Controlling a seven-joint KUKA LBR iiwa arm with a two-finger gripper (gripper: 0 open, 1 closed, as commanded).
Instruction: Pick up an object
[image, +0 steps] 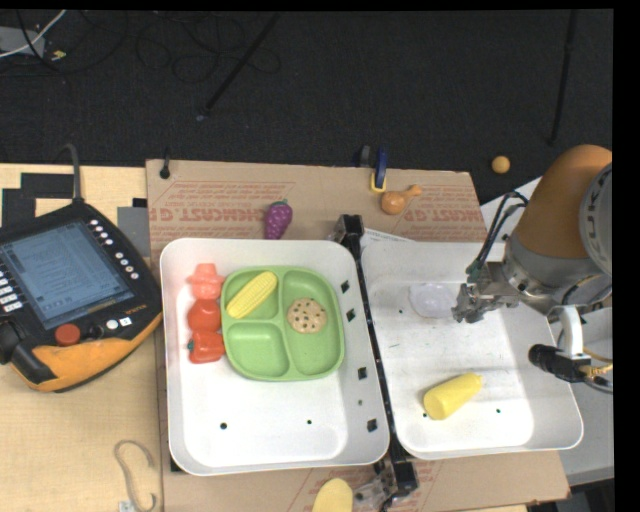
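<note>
In the right bin (540, 425), a yellow, corn-like toy (452, 394) lies near the front. A pale translucent object (433, 298) rests near the bin's back left. My gripper (470, 305) hangs low over the right bin, just right of the translucent object and well behind the yellow toy. Nothing can be seen in its grasp. The left bin (260, 425) holds a green divided plate (270, 355) with a yellow corn cob (250, 293) and a cookie (306, 316). A red and orange toy (204, 315) lies left of the plate.
Behind the bins, purple grapes (278, 218) and an orange pear-shaped toy (398, 200) sit on the cardboard. A yellow object (333, 494) lies in front of the bins. A teach pendant (70, 290) rests on the bench at the left. A black divider (365, 340) separates the bins.
</note>
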